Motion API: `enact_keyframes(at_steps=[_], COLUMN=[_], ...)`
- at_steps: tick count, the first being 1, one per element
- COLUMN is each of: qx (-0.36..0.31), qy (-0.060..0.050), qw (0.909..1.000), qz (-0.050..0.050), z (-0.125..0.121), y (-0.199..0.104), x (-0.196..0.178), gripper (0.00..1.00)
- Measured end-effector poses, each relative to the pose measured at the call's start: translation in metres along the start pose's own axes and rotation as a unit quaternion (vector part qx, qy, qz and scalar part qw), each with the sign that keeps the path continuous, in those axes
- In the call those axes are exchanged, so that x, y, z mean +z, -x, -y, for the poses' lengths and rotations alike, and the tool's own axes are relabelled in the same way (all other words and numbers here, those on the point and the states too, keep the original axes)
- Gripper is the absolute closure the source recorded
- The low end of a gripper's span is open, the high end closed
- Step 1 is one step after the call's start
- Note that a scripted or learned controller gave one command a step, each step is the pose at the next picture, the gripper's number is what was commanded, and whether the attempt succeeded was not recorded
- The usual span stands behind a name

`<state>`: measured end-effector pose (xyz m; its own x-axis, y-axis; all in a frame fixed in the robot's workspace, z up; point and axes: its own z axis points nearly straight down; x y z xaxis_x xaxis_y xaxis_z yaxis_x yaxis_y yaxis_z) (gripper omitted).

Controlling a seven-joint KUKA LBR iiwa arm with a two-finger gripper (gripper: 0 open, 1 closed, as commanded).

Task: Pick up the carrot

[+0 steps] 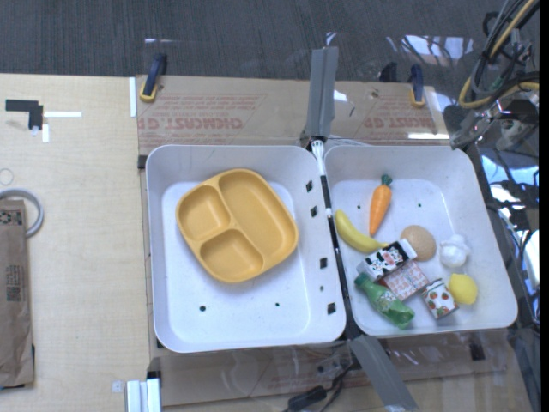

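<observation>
In the camera view, the carrot [380,209] is lying in the right bin [480,187], in its upper left part, its green top pointing toward the far wall and its orange tip pointing down toward the banana [356,233]; the tip is sitting just beside the banana's curve, perhaps touching it; nothing is lying on top of the carrot, and bare bin floor is showing to its right and above it; a brown round item [419,240] is resting near, lower right of the carrot; below these a black-and-white carton [386,260], a red packet [406,279], a green item [386,303] and a small printed can [439,300] are crowding together; a white lumpy item [454,251] and a lemon [462,289] are sitting toward the right wall; the left bin [163,256] is holding a yellow divided plate [237,223], well apart from the carrot; yellow and black cables [497,41] are hanging at the upper right, beyond the bin's corner; a brown paper bag [13,290] is lying at the far left of the bench.
</observation>
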<state>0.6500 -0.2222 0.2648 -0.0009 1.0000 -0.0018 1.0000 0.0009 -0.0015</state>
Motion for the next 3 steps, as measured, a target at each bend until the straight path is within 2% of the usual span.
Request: enact_keyframes(at_steps=[1, 2, 3], qx=[-0.061, -0.134, -0.196], qy=[0.000, 0.001, 0.001], qw=[0.9981, 0.9909, 0.9806], qz=[-0.001, 0.000, 0.000], z=[0.035, 0.059, 0.017], y=[-0.001, -0.099, -0.109], x=[0.132, 0.044, 0.100], gripper=[0.00, 0.00, 0.00])
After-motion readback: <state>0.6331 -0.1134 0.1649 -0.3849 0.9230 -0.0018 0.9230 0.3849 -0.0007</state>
